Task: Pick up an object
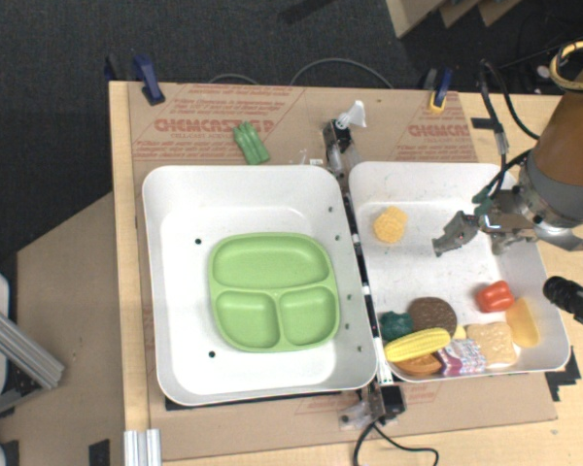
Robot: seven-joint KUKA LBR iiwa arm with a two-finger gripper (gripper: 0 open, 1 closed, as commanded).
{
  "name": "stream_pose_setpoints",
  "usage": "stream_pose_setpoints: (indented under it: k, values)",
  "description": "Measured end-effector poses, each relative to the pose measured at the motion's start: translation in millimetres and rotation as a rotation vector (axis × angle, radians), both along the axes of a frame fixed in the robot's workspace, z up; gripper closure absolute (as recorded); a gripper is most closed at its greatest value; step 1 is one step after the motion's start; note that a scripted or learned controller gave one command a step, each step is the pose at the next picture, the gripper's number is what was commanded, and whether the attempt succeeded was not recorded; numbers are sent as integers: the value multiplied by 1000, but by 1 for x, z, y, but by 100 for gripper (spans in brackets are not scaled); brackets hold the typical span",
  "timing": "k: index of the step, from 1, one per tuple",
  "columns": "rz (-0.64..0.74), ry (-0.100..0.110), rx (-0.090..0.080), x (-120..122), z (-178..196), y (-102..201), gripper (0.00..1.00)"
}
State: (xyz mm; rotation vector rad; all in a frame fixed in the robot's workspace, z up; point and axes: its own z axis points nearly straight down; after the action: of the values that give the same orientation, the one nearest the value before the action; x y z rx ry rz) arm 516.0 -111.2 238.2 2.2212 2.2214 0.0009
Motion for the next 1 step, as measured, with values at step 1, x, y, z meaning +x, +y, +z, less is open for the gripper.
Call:
stream_pose_setpoints:
  k: [1]
  values:
    - [-5,4,-3,43,-161,-79,0]
